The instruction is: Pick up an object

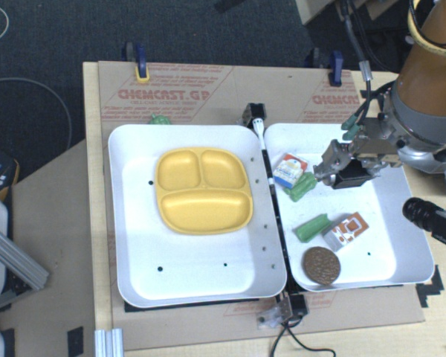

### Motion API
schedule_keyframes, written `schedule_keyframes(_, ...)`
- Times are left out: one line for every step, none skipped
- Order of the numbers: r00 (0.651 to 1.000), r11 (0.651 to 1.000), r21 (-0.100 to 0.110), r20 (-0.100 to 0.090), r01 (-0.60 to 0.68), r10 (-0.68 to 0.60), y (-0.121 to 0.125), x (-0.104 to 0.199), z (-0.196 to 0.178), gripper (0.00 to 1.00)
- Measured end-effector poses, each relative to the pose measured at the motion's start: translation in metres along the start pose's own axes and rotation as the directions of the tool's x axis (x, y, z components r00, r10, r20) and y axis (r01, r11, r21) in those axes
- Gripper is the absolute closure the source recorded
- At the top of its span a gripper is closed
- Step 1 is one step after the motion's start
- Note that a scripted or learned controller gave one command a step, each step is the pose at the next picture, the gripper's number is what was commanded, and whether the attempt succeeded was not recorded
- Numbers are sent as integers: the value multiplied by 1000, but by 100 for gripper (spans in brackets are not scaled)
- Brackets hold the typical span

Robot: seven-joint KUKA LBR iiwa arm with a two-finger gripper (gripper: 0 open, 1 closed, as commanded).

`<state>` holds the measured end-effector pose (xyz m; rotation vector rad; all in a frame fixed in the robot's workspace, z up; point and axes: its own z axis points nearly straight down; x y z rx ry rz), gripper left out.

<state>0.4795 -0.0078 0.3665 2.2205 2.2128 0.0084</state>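
Observation:
My gripper [325, 166] hangs low over the upper middle of the right bin [401, 262]. Just left of it lies a white, blue and red packet [288, 169], with a green piece [303, 187] at the packet's lower right, close under the gripper. Nearer the front of the same bin lie a green cylinder [312, 227], an orange and white box [346, 229] and a brown round disc [321, 265]. I see nothing held by the gripper.
A yellow divided plate [204, 190] lies in the left bin [134, 259]. A small green scrap [160, 120] sits on the board behind that bin. Blue clamps [140, 56] [335, 67] stand at the board's back edge.

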Motion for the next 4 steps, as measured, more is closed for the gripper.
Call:
schedule_keyframes(1000, 1000, 15, -2, 5, -5, -1, 18, 49, 100)
schedule_keyframes(1000, 1000, 5, -2, 10, -10, -1, 78, 32, 100)
schedule_keyframes(1000, 1000, -1, -2, 5, -5, 1, 70, -49, 100)
schedule_keyframes(1000, 1000, 5, 0, 6, -6, 1, 71, -55, 100)
